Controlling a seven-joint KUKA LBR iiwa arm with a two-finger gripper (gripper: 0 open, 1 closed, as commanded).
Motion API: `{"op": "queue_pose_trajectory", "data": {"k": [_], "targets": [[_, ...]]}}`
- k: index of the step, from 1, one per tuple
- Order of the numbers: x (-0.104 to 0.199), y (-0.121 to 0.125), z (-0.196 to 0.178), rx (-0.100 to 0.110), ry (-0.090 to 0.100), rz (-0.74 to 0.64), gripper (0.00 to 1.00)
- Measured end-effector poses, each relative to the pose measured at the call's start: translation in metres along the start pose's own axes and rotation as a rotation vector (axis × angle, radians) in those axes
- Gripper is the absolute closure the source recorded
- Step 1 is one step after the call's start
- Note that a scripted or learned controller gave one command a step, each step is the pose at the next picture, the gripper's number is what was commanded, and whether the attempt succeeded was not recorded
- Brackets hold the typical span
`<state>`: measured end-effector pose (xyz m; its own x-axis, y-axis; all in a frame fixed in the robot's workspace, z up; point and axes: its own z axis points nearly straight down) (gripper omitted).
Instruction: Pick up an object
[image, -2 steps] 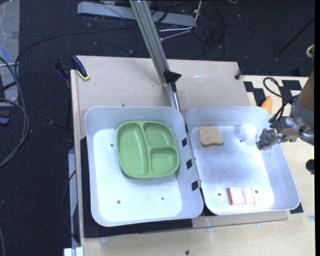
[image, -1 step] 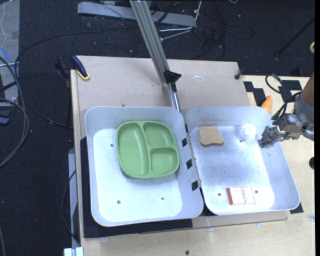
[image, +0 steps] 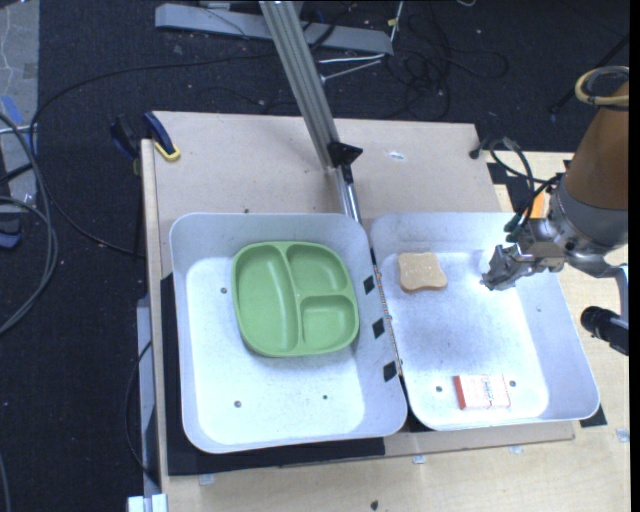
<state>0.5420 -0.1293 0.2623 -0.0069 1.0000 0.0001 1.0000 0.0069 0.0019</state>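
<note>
Bread (image: 421, 271) lies flat at the right bin's (image: 560, 330) far left. Likely light, soft, crushable; take it gently across opposite edges. Gripper (image: 497, 272) hangs just right of it, nothing held; its state, cannot tell.

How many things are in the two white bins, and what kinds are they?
Green divided plate: 1
Tan toast-shaped piece: 1
Small red and white box: 1
Total: 3
</note>
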Motion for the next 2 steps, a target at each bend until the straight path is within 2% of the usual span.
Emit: {"op": "queue_pose_trajectory", "data": {"k": [1, 2], "targets": [[0.055, 0.009, 0.015, 0.003, 0.001, 0.000, 1.00], [0.107, 0.014, 0.010, 0.001, 0.000, 0.000, 1.00]]}}
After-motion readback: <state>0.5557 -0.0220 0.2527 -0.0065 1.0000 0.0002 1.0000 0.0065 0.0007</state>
